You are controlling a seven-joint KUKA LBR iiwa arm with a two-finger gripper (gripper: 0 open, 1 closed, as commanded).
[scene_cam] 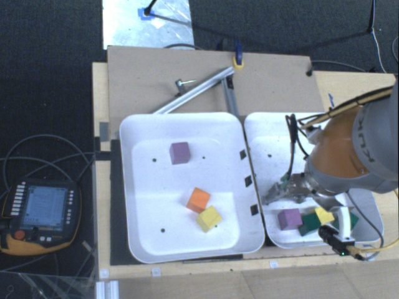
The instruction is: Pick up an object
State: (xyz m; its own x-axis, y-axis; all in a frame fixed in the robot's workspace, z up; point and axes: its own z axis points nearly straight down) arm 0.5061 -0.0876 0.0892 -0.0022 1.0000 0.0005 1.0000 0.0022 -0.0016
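My gripper [278, 192] hangs low in the right bin [268, 142], near its left wall, with the grey arm and its orange band [336, 147] above and to the right. Just below it lie a purple cube [289, 218], a dark green block [308, 225] and a small yellow piece [323, 215]; the gripper stands above the purple cube and apart from it. Another green piece [350, 220] shows partly behind a white part of the arm. In the left bin [143, 167] lie a purple cube [179, 152], an orange cube [198, 199] and a yellow cube [209, 218].
A metal rod [196, 89] lies slantwise on the brown board behind the bins. A teach pendant [40, 213] with cables sits on the floor at the left. Cables run over the arm into the right bin.
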